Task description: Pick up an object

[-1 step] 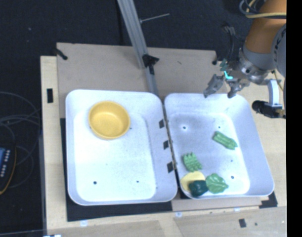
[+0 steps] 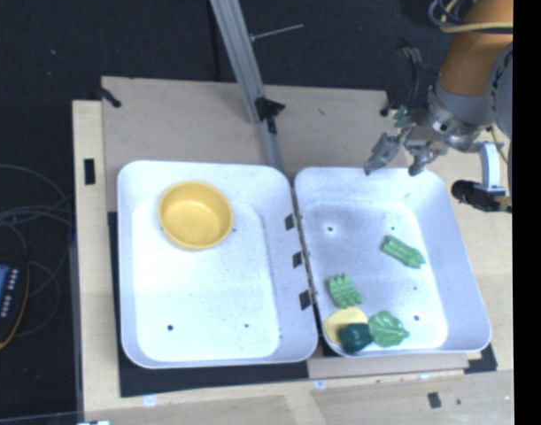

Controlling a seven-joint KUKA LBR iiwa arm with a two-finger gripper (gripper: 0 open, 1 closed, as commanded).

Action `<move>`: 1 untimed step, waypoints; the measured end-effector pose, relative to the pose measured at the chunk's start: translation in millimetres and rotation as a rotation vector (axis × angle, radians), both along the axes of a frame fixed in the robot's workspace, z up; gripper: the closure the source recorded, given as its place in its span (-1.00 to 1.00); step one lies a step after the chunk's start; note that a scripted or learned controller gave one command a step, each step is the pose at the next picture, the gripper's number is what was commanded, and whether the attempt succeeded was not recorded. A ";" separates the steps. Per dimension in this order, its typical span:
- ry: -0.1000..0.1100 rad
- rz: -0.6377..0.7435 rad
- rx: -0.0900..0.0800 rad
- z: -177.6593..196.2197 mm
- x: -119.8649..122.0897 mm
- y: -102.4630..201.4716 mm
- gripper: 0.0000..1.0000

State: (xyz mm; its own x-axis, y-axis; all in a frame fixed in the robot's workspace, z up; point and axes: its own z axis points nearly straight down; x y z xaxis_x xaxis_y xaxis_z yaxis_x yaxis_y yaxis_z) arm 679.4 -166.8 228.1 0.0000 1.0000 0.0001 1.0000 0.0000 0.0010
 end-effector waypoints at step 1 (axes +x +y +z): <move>0.004 -0.001 -0.001 -43.7 -6.0 -3.0 -1.00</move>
